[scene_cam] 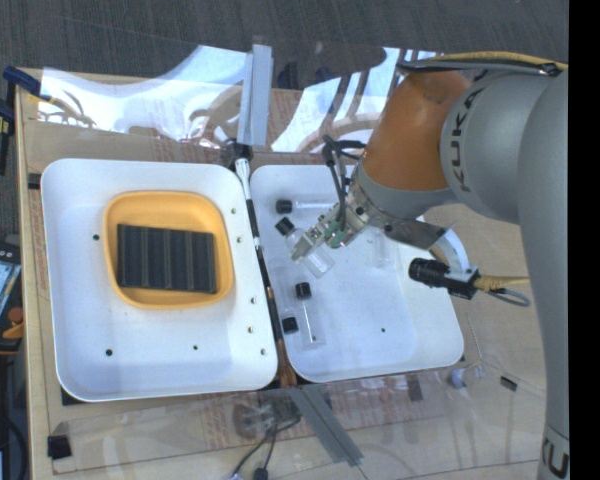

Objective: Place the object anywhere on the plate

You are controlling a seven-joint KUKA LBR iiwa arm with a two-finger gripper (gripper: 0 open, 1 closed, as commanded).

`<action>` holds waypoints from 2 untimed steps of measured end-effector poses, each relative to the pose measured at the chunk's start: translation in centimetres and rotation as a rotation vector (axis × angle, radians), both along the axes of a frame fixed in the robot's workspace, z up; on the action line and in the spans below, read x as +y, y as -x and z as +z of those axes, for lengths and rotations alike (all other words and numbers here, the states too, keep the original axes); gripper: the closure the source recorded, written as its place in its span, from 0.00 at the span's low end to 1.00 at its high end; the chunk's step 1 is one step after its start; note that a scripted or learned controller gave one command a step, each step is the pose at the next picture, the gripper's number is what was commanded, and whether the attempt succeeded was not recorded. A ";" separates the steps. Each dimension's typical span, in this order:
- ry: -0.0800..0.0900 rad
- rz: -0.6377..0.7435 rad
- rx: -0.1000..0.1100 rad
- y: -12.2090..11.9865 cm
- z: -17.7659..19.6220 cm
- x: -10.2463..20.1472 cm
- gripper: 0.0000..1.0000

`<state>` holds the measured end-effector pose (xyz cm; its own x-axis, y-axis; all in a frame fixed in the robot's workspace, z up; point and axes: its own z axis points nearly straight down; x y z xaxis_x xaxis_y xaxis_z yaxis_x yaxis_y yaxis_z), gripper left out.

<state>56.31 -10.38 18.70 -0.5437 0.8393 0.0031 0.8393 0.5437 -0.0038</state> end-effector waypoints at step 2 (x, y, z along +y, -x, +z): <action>-0.001 0.240 0.001 8.7 0.3 5.6 1.00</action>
<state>47.60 -4.79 19.04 -0.7275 0.6861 0.0046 0.6861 0.7275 -0.0033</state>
